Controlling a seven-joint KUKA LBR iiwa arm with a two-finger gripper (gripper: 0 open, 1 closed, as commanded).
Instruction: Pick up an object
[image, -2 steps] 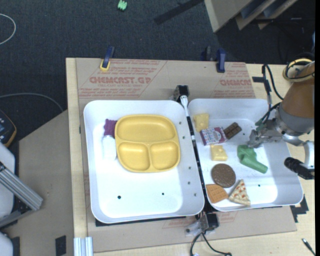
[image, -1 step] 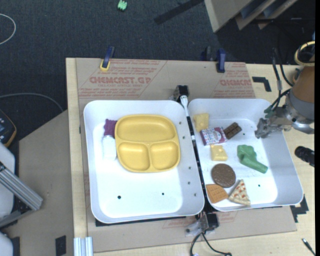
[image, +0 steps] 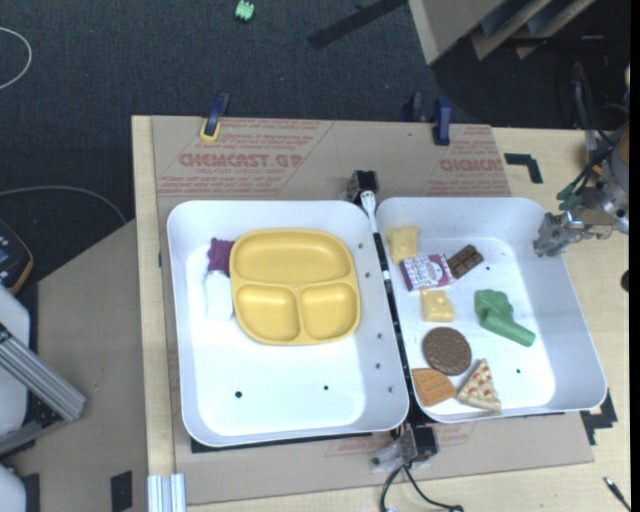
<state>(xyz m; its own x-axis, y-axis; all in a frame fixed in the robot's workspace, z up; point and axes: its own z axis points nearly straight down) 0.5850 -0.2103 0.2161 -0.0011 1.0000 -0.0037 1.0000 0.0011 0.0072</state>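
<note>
Dark carpet surrounds the tabletop (image: 300, 150), where brown board is clamped down under two shallow white bins, probably to keep them from sliding. Inside the left bin (image: 290, 400) a yellow divided plate (image: 295, 283) sits beside a purple piece (image: 218, 254) and a white piece (image: 217, 295). Loose in the right bin (image: 560, 340), well spread for easy picking, lie toy foods: a yellow cheese block (image: 403, 242), a red-and-white packet (image: 425, 270), a chocolate piece (image: 465, 261), a small cheese wedge (image: 438, 305), a green object (image: 500, 317), a brown cookie (image: 446, 351), a cracker (image: 432, 386) and a pizza slice (image: 481, 387). From the right edge the arm reaches in, its gripper (image: 556, 238) hanging at the right bin's far right rim, apart from every item. I cannot tell how it is set; nothing is seen in it.
</note>
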